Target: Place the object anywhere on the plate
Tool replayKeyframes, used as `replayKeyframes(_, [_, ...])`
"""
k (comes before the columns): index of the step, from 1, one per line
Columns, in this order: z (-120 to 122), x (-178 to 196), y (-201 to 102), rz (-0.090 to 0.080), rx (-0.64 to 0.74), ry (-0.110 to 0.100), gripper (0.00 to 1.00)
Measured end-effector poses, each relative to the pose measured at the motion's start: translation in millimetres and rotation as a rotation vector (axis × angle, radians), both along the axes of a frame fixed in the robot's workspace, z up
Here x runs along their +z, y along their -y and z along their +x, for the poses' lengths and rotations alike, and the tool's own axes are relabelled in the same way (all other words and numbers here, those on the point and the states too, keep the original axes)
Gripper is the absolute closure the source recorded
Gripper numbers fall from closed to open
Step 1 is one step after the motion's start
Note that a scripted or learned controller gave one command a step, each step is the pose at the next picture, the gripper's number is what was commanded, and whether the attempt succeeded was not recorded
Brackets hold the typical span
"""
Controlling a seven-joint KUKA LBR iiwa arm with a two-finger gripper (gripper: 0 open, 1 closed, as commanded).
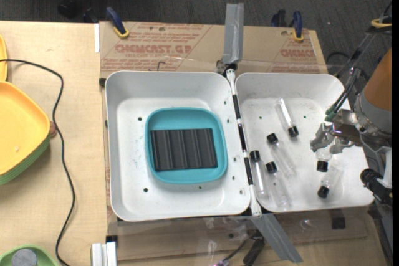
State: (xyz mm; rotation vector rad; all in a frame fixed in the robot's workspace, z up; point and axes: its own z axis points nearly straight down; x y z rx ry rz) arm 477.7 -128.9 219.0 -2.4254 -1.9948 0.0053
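Observation:
A teal plate (185, 147) with a dark ribbed centre lies in the left white bin (124, 134). Several clear tubes with black caps are scattered in the right bin (299, 85): one tube (285, 115) near the back, one (257, 174) along the left wall, one (278, 180) beside it, and two capped tubes (322, 166) (323, 191) at the right. My gripper (323, 139) hangs over the right side of the right bin, just above the nearer capped tube. Nothing visible is held in it.
A short black-capped piece (272, 138) lies mid-bin. A divider ridge (240, 134) separates the two bins. Yellow and green dishes (19, 134) and a black cable (62, 152) sit on the wooden table at left. Cardboard (162, 47) lies behind the bins.

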Motion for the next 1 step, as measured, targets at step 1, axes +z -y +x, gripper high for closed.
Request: replayKeyframes(1, [0.0,0.0,0.0,0.0,0.0,0.0,0.0])
